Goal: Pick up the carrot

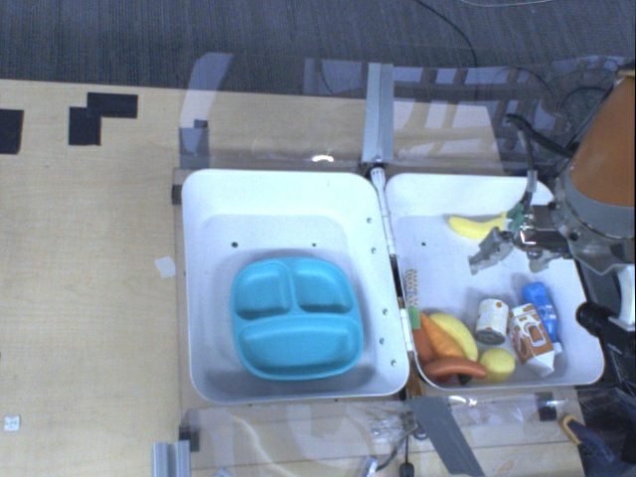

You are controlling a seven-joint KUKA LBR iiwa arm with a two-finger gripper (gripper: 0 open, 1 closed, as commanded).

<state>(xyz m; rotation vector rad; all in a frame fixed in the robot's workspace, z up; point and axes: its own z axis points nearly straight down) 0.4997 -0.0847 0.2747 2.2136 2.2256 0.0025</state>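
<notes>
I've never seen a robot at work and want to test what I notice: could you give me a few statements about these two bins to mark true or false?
1. The blue divided plastic plate lies in the left white bin. True.
2. The orange carrot sits on that plate. False: it lies in the right white bin, near its front left corner.
3. The two-finger gripper hangs over the right bin. True.
4. The gripper holds the carrot. False: the carrot lies apart from it.

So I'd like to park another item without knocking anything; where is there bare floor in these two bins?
Left white bin: bare floor all round the blue divided plate. Right white bin: bare middle, between the yellow banana and the front pile. Crowded there: orange carrot, small white can, juice carton.
</notes>
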